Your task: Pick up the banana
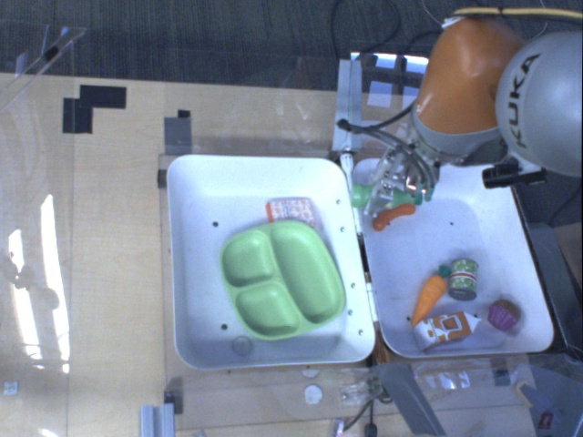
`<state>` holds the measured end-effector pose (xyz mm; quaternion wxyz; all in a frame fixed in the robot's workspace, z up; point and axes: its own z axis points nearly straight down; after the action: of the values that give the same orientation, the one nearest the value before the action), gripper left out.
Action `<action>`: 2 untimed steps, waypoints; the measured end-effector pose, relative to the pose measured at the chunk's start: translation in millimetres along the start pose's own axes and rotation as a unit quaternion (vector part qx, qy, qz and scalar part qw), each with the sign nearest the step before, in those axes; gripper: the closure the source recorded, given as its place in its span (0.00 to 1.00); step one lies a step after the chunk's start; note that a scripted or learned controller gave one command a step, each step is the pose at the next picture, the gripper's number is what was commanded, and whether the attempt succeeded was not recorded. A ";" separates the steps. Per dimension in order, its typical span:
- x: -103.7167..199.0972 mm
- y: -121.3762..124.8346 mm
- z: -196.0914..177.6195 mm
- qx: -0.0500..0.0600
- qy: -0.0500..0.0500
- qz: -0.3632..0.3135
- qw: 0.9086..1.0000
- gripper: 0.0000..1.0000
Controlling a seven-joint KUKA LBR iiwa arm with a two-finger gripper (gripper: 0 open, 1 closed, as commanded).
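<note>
My gripper hangs over the far left corner of the right bin, below the arm's orange band. Right under it lies a small red-orange pepper-like piece. A green piece sits beside it against the bin's left wall. The gripper's body hides what is directly beneath it.
The right bin also holds a carrot, a small can, a little carton and a purple piece near its front. In the left bin are a green divided plate and an orange packet.
</note>
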<state>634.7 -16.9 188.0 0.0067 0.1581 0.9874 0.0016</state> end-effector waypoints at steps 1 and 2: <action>64.1 -53.5 0.7 0.000 0.002 -0.098 0.995 1.00; 20.8 16.9 1.8 0.000 0.002 -0.101 0.995 1.00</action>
<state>620.2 5.6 186.0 0.0049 0.0580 0.9983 0.0015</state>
